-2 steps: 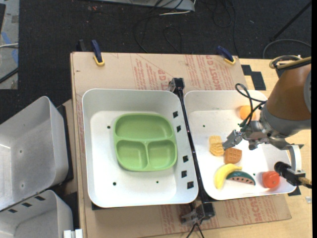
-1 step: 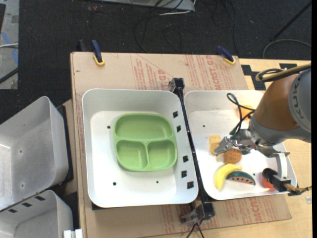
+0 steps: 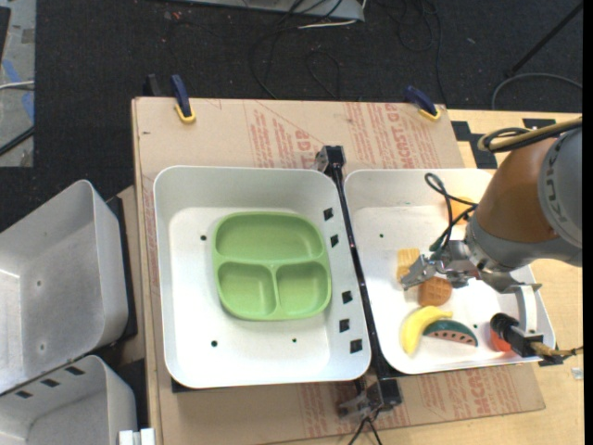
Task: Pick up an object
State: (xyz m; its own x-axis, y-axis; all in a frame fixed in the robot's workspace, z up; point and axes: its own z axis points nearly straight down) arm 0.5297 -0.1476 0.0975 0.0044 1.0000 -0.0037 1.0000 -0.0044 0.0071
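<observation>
my claw (image 3: 428, 274) hangs low in the right bin (image 3: 389, 193), just above a round brown toy (image 3: 435, 293) and beside an orange block (image 3: 408, 262) — how its tips stand i cannot tell. a yellow banana (image 3: 416, 327) lies just below, touching a watermelon slice (image 3: 454, 330). in the left bin (image 3: 185, 248) rests a green divided plate (image 3: 272, 265).
</observation>
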